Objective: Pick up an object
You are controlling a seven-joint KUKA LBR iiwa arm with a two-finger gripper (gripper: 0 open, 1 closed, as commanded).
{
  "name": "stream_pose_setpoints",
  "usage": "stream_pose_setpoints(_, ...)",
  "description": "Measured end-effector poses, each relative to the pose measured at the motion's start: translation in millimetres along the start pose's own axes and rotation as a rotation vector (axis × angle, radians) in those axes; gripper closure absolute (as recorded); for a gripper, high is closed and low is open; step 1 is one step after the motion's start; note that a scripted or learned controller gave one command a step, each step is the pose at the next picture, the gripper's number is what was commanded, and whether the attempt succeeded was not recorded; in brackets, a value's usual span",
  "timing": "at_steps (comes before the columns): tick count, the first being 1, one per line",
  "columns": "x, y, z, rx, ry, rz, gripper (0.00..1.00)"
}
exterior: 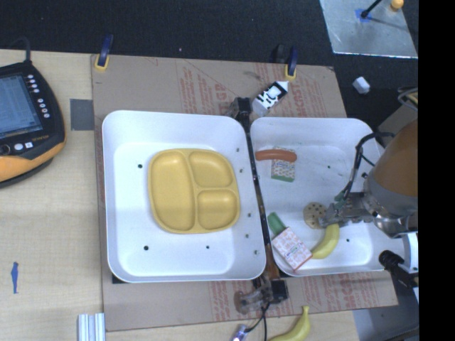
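Observation:
The right bin (355, 130) holds several small objects. A yellow banana (326, 241) lies near its front edge, next to a red-and-white packet (291, 249) with a green item (275, 224) at its upper end. A round brown cookie (313, 214) sits just above the banana. A toy hot dog (275, 154) and a small printed card (282, 170) lie at the back left. My gripper (340, 215) hangs low over the banana's upper tip, just right of the cookie, and the arm comes in from the right.
The left bin (128, 258) carries a yellow divided plate (193, 190). A second banana (295, 327) lies outside the bins at the front. A teach pendant (25, 123) rests at the far left. Clamps (104, 52) hold the cardboard at the back.

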State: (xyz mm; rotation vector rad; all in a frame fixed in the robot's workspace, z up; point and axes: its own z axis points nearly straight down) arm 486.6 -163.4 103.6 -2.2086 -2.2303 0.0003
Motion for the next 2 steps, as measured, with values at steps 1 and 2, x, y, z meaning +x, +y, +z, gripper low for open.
stream_pose_setpoints(1,44,-10,-25,0.003,-0.001,0.001,1.00)
stream_pose_setpoints(2,88,36,-88,0.001,0.000,0.006,1.00)
